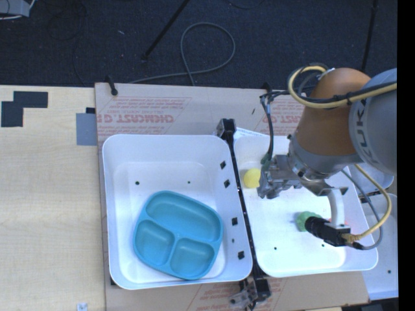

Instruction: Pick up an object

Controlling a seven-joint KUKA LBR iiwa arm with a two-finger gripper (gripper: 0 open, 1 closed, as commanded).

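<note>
White plastic bins sit side by side on a printed cardboard sheet (pixel 162 112), seen from the fixed camera above the bench. My arm (pixel 337 118), grey with its orange band, reaches in from the view's right over the right bin (pixel 292 261). My claw (pixel 269 188) hangs low near that bin's upper left corner, close to the divider between the two bins. From this angle I cannot tell whether the claw is parted or closed, and nothing can be seen clamped in it. A small yellow object (pixel 251 177) lies on the bin floor just beside the claw, toward the divider; whether they touch is unclear. A small green object (pixel 302 221) lies nearer the middle of the same bin, apart from the claw. The left bin (pixel 117 173) holds a blue divided plate (pixel 178 234), lying flat.
</note>
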